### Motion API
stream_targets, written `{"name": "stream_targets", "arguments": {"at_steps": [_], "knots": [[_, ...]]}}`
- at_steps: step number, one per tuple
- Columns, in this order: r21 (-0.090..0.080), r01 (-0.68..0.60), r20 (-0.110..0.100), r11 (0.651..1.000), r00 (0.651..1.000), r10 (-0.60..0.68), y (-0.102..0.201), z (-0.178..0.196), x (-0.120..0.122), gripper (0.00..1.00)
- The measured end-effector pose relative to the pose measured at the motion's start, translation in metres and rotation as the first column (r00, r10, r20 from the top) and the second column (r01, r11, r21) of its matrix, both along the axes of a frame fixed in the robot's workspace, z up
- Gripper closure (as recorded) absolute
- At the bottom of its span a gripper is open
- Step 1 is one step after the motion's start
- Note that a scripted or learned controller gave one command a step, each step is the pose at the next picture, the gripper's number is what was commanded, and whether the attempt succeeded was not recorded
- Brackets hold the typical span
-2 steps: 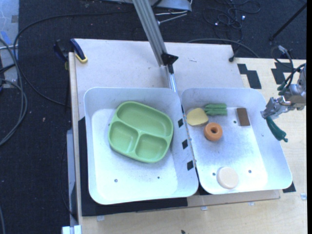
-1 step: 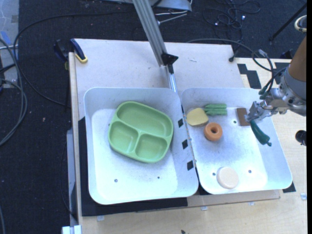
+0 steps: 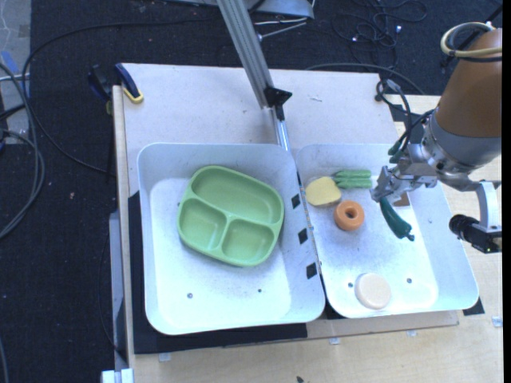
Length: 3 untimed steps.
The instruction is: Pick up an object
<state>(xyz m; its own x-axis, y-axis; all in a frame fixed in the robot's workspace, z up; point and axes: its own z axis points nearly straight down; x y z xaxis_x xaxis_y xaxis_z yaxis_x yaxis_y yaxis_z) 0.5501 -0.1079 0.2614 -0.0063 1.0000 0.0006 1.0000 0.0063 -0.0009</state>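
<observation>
My gripper point(image 3: 386, 188) hangs over the right bin point(image 3: 447, 290), near its upper right part. A dark teal elongated object point(image 3: 397, 218) slants down and to the right from directly under the gripper's tip. Its upper end meets the gripper, and I cannot make out whether it is held or lying on the bin floor. Left of the gripper lie a light green ridged piece point(image 3: 353, 179), a yellow chunk point(image 3: 322, 191) and an orange ring point(image 3: 349, 215). A white round disc point(image 3: 372, 290) rests near the bin's front edge.
The left bin point(image 3: 160, 294) holds a green divided plate point(image 3: 231, 214). A slanted metal pole point(image 3: 249, 42) ends at the seam between the bins. The arm's grey and orange body point(image 3: 471, 110) stands over the right bin's far right side.
</observation>
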Motion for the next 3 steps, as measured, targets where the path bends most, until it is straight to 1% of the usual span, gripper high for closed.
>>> {"name": "stream_targets", "arguments": {"at_steps": [1, 2, 3], "knots": [[0.001, -0.002, 0.0, 1.0, 1.0, 0.002, 0.059, 0.001, -0.007, 1.0], [0.0, 0.0, -0.001, 1.0, 1.0, 0.0, 0.119, -0.014, -0.008, 1.0], [-0.001, 0.0, 0.001, 1.0, 1.0, 0.0, 0.175, -0.02, 0.001, 1.0]]}}
